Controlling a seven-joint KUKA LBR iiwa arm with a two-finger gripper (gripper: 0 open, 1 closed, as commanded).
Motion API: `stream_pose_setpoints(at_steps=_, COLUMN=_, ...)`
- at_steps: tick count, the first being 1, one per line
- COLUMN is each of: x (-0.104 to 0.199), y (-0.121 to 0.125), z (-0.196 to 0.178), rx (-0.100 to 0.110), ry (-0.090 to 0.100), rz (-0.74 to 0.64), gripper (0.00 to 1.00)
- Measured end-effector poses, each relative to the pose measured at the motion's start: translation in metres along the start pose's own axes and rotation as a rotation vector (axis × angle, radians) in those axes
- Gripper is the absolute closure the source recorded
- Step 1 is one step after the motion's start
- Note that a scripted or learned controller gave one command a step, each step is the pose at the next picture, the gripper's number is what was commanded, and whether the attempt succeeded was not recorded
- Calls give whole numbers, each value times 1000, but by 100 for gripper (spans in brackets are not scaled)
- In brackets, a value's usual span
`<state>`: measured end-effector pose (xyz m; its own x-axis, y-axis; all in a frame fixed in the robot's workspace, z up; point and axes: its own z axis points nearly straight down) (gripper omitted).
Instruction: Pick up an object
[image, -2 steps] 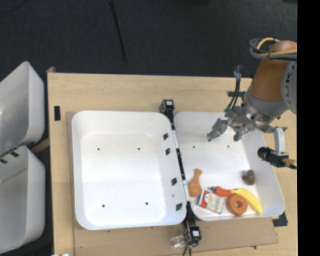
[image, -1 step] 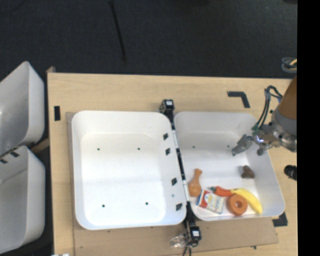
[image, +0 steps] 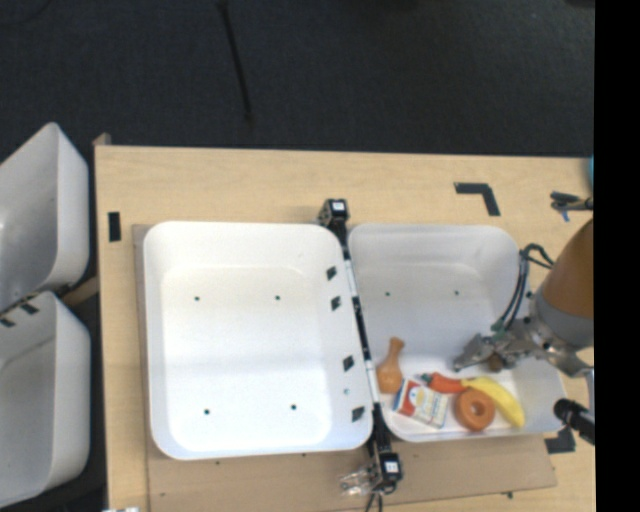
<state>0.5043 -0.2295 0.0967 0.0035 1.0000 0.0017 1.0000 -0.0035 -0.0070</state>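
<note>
Yellow banana (image: 503, 398), orange ring (image: 476, 409) and carton (image: 422, 403) are crowded beneath the pincer (image: 478, 354), whose state cannot be told; a glancing, failed grasp is risked.

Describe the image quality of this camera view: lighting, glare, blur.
Camera view: lighting is even and bright, washing out the left bin and right bin to near-flat white with faint shadow along their rims; the overall picture is soft, so the gripper and the banana, orange ring and small carton lack fine detail; the background above the bench is dark.
</note>
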Motion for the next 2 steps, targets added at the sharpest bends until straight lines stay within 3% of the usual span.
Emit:
stream_pose_setpoints(at_steps=1, x=-1, y=5, z=-15, rx=-12, ry=-4, rz=3, gripper=100)
stream_pose_setpoints(at_steps=2, x=55, y=39, z=-149, rx=-15, ry=-5, rz=-9, gripper=100)
